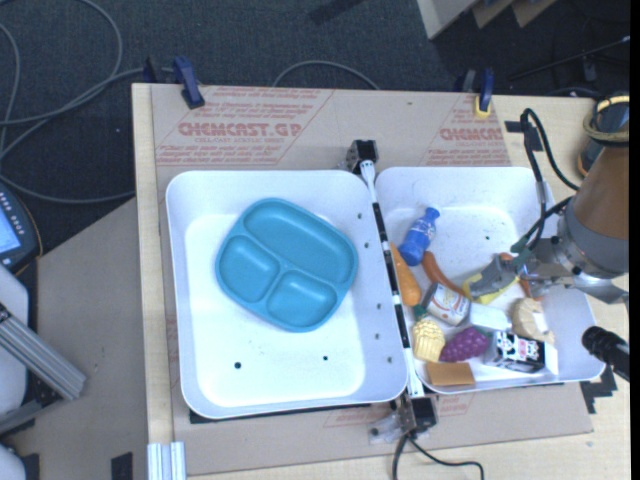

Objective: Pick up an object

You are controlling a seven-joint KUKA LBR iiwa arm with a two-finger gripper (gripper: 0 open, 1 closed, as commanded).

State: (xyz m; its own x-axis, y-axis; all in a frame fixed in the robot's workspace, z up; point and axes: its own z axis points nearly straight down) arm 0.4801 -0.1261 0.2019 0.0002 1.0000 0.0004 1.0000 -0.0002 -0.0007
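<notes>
Jaws unclear, gripper (503, 271) above yellow toy (487, 285)

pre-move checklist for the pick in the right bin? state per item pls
1. Pincer over the right white bin, above the toy pile: ok.
2. Object seen between its fingers: cannot tell, that spot is too cluttered.
3. Targets within the bin: small blue bottle, purple grape bunch, yellow corn cob: ok.
4. Objects separated for a clean single pick: not ok, most touch or overlap near the bin's lower edge.
5. Blue bottle stands apart from the pile: ok.
6. Blue three-compartment plastic plate lies in the left white bin, outside the pick area: ok.
</notes>
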